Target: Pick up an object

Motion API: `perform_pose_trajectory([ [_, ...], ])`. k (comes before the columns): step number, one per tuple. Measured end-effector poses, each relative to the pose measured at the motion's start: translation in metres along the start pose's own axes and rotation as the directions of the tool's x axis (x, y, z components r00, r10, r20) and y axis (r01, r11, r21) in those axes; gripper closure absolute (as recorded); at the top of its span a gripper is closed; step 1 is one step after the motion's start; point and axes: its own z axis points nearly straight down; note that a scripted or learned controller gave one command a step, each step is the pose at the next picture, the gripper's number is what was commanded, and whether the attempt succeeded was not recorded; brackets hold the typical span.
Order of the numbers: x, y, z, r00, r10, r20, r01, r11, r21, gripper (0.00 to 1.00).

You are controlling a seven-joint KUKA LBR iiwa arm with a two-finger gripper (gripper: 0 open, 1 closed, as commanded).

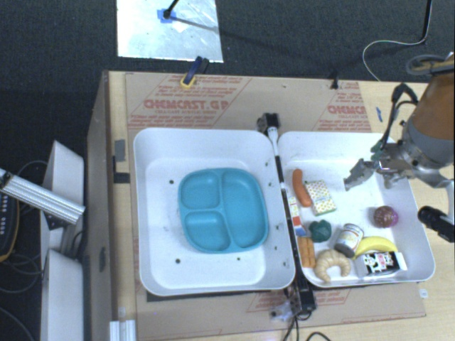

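The pincer (362, 172) hangs over the right bin (334, 144), and I cannot tell how far open it is; nothing shows in its grip. The likely targets crowd below it: a can (348, 239), banana (375, 245) and croissant (332, 263) touching, a dark ball (386, 216) just beside. A descent there could nudge neighbours or pinch two at once; the sausage (301, 187), just left, lies freer.

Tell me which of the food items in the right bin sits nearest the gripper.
The dark red round fruit, alone at the bin's right side just below the gripper. The banana, croissant and sausage all lie farther away.
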Motion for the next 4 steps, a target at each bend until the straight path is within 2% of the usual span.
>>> perform_pose_trajectory([
  [1,0.03,-0.021,0.151,1.0,0.001,-0.001,-0.001,1.0,0.002,0.0],
  [2,0.037,-0.037,0.155,1.0,0.002,-0.001,-0.002,1.0,0.0,0.0],
  [3,0.037,-0.035,0.144,1.0,0.0,-0.001,0.0,1.0,-0.003,1.0],
  [4,0.1,0.03,0.054,1.0,-0.001,-0.001,0.001,1.0,-0.002,1.0],
])
